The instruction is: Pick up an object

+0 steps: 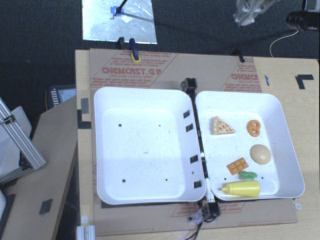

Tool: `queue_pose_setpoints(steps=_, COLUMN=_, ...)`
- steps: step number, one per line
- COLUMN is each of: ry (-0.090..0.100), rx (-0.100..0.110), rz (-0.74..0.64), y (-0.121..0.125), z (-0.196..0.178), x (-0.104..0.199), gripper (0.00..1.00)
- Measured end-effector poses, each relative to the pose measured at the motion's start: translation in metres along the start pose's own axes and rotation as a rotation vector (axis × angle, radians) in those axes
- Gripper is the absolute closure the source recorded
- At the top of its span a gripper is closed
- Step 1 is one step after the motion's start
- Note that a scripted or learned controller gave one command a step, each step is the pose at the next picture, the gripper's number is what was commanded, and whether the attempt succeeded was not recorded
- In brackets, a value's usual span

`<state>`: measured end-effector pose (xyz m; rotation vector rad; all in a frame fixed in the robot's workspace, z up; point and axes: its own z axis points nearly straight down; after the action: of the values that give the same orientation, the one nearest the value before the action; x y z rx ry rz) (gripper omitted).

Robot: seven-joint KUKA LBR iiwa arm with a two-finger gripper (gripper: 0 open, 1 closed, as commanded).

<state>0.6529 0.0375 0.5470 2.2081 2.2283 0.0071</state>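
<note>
The right bin (pixel 287 134) holds several toy foods: a pizza slice (pixel 221 126), an orange pretzel (pixel 253 128), a tan bun (pixel 260 154), a brown waffle piece (pixel 237 166), a small green item (pixel 247 175) and a yellow mustard bottle (pixel 242 188) lying on its side by the front wall. My gripper (pixel 248 6) hangs high at the top right, well behind and above the bins, far from all the objects. Nothing shows between its fingers.
The left bin (pixel 102 149) sits beside the right one, joined along a black-clipped seam (pixel 195 134). A shiny metal sheet (pixel 119 13) lies on the dark floor behind the bench. A cable (pixel 280 38) trails at the back right.
</note>
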Motion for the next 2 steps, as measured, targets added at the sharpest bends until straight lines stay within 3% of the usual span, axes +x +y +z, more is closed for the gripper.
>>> queue_pose_setpoints(steps=1, ry=0.002, rx=0.005, rz=-0.001, y=0.016, z=0.013, x=0.063, gripper=1.00)
queue_pose_setpoints(steps=2, ry=0.003, rx=0.005, rz=-0.001, y=0.016, z=0.021, x=0.123, gripper=1.00)
